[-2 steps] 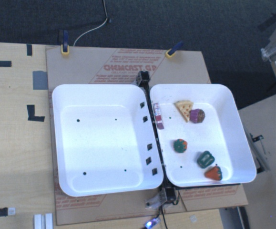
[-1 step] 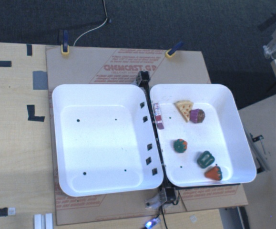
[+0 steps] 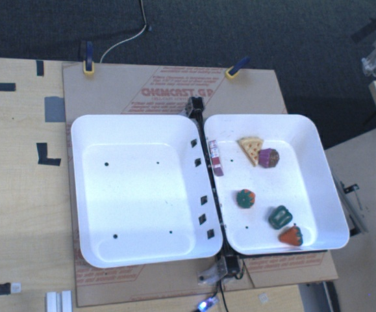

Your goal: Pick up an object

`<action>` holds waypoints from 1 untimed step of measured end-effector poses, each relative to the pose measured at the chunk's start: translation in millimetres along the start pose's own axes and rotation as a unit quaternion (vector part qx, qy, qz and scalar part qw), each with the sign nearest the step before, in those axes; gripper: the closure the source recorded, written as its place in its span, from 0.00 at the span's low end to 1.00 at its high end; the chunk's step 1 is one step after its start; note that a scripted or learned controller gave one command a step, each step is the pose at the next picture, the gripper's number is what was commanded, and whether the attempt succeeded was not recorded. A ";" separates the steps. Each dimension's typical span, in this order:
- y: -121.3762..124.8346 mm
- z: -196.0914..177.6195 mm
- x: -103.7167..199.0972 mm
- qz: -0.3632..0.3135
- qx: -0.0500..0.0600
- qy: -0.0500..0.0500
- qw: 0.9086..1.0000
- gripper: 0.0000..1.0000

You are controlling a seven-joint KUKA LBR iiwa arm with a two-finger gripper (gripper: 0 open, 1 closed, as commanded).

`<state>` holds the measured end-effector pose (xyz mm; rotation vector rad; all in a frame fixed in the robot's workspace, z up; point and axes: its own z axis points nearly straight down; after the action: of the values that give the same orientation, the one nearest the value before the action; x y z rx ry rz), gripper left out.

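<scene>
Right, gripper state could not be told from the camera view, so places are given against the arm's side, the view's right. Two shallow white plastic bins sat side by side, touching along their inner walls, on a brown cardboard sheet with red lettering [image 3: 175,91]. All loose items lay in the right bin [image 3: 317,149], the one nearer the arm's side. A yellow wedge-shaped toy slice [image 3: 250,148] lay near the far wall, touching or just beside a purple roundish toy [image 3: 269,158] on its arm side. A small white-and-red stick-like packet [image 3: 214,158] lay along the inner wall, away from the arm's side. A green round toy with a red spot [image 3: 245,199] sat near mid-bin, apart from the rest. A dark green blocky toy [image 3: 280,217] sat toward the near corner, just beside an orange-red rounded toy [image 3: 291,236] against the near wall; contact between them unclear. The left bin [image 3: 84,174] showed four small dark dots on its floor. A blue-handled clamp with yellow tip [image 3: 87,58] and a second similar clamp [image 3: 238,65] held the sheet's far edge. A thin white cable [image 3: 124,44] ran over the dark carpet behind.
</scene>
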<state>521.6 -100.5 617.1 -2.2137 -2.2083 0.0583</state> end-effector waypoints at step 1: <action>1.4 -8.4 -0.4 0.001 0.002 -0.001 1.000 1.00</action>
<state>523.3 -100.8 625.5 -2.2140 -2.2062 0.0632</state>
